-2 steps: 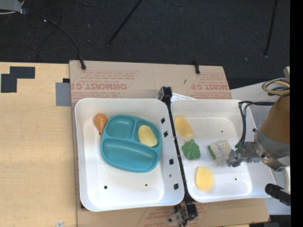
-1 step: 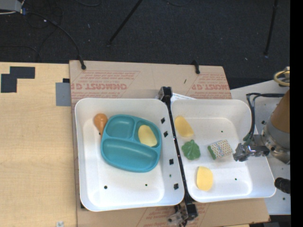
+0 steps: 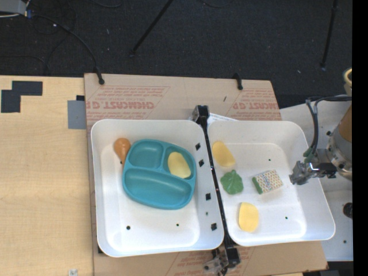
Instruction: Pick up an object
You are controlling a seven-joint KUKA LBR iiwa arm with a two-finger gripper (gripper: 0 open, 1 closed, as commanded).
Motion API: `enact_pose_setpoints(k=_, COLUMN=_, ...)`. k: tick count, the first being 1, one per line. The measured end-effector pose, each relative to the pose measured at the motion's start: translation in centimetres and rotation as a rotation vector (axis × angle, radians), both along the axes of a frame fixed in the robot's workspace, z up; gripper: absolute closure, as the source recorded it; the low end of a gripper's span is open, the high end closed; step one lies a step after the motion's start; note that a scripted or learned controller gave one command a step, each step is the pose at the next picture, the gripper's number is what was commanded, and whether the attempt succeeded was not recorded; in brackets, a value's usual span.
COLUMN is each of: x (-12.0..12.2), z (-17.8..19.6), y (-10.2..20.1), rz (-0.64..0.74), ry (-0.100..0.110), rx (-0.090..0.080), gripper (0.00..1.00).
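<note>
Right bin [image 3: 313, 223]: shallow, white, rounded corners, beside its twin on a cardboard sheet.
Nearest piece [image 3: 248, 217]: pale yellow, smooth, rounded, lying flat at the near part of the right bin.
Green piece [image 3: 232, 182]: dark green, crinkled like a leafy toy, mid-bin near the divider.
Patterned block [image 3: 268, 181]: small, pale, multicoloured speckled print with a green edge, tilted, just right of the green piece.
Far yellow piece [image 3: 223, 154]: oblong, farther up by the divider.
Gripper [image 3: 299, 174]: at the right bin's right wall, near the patterned block, apart from it; whether the claw is open or closed, I cannot tell.
Left bin [image 3: 109, 229]: holds a teal divided plate [image 3: 152, 183] with a yellow piece [image 3: 179, 165] in one compartment; an orange item [image 3: 121, 148] touches the plate's far left rim.
</note>
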State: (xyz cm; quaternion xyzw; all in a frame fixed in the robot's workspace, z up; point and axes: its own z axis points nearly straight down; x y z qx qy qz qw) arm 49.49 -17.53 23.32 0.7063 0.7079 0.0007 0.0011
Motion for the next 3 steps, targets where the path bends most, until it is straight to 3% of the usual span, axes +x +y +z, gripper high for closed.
enact_pose_setpoints(k=3, x=-1.0, z=1.8, y=15.5, rz=0.003, ry=0.007, rx=0.003, gripper=1.0)
